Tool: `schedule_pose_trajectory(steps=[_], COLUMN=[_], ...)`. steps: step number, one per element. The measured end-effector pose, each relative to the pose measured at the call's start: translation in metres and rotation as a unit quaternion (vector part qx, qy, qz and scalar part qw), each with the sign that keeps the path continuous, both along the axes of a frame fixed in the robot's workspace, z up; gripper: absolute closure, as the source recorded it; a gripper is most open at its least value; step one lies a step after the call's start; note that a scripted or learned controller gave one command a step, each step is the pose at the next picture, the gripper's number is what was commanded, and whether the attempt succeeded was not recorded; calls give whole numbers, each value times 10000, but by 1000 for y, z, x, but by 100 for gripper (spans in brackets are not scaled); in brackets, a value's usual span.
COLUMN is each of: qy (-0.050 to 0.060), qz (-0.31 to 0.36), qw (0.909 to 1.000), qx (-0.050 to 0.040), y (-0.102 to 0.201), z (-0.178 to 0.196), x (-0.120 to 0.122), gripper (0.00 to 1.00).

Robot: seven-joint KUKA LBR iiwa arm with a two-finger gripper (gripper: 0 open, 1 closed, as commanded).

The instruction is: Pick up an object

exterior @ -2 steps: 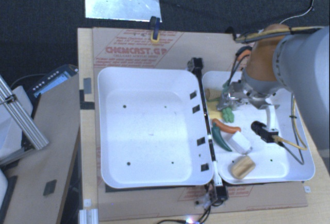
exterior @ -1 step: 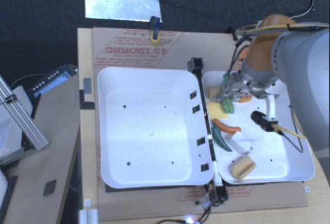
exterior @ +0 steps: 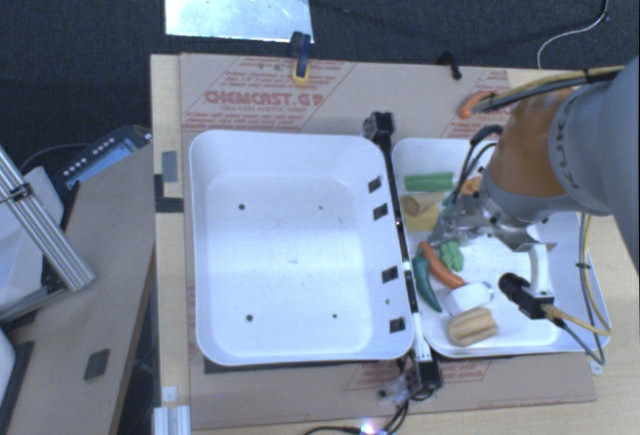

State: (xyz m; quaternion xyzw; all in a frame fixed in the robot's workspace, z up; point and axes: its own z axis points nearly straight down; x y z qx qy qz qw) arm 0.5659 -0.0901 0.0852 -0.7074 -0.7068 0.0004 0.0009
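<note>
My gripper (exterior: 458,225) reaches down into the right bin (exterior: 560,335), in the middle of a heap of toy food. Just below it lie a small green piece (exterior: 452,254) and an orange carrot (exterior: 443,266). A dark green pepper (exterior: 426,285) lies along the bin's left wall. Farther back are a light green stick (exterior: 428,181) and a tan lump (exterior: 414,208). At the front sit a white cup (exterior: 468,298) and a tan bread-like roll (exterior: 472,326). The grey arm with its orange band (exterior: 530,158) hides the bin's right half.
The left bin (exterior: 290,243) stands beside the right one, parted by a black-clipped divider (exterior: 395,223). A black fitting with a yellow cable (exterior: 525,295) hangs off the arm over the bin's front right. Bench edge and a grey device lie at left.
</note>
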Motion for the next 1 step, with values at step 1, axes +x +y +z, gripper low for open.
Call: schedule_pose_trajectory(steps=[1], qy=[-87], qz=[63], qw=[9999], qx=[2], y=[63], z=[107], x=[59], gripper=[100])
